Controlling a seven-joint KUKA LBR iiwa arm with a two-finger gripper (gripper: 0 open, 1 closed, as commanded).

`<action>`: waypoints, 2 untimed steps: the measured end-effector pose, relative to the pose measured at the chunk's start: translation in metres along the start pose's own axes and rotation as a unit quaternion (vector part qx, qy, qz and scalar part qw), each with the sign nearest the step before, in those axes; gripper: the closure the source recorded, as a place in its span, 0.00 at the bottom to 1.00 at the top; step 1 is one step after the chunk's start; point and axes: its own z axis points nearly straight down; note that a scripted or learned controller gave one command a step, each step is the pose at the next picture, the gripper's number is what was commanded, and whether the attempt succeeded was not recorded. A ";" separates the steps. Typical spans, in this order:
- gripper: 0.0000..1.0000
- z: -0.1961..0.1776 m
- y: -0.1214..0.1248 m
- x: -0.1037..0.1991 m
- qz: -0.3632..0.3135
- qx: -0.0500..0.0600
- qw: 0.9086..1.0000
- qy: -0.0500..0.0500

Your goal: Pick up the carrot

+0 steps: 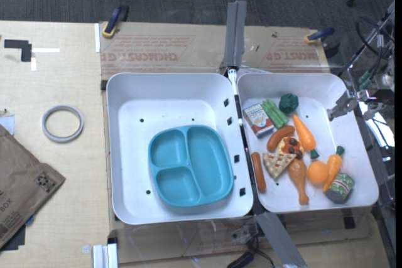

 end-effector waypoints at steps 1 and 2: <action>0.00 0.093 0.056 0.034 -0.042 0.000 0.999 0.000; 0.00 0.189 0.067 0.002 -0.064 -0.002 0.998 0.000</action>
